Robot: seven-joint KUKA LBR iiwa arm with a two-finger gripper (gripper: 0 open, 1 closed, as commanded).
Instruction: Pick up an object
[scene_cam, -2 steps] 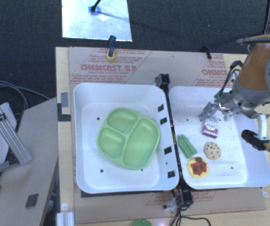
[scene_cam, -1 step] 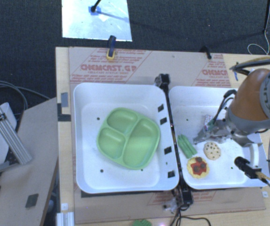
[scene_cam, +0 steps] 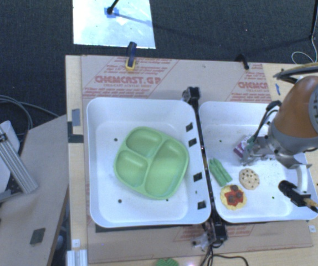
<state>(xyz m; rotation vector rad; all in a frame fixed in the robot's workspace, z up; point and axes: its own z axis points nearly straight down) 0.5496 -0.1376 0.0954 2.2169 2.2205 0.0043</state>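
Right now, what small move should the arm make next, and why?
Probably close and lift slightly: the end effector sits low in the right bin, right at a small purple object, apart from the cookie and pizza toy.

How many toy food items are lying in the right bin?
3: a green piece near the divider, a cookie right of it, a small pizza below; others may hide under the arm.

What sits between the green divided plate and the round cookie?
The bins' shared rims and a green ridged strip in the right bin, seen in the camera view.
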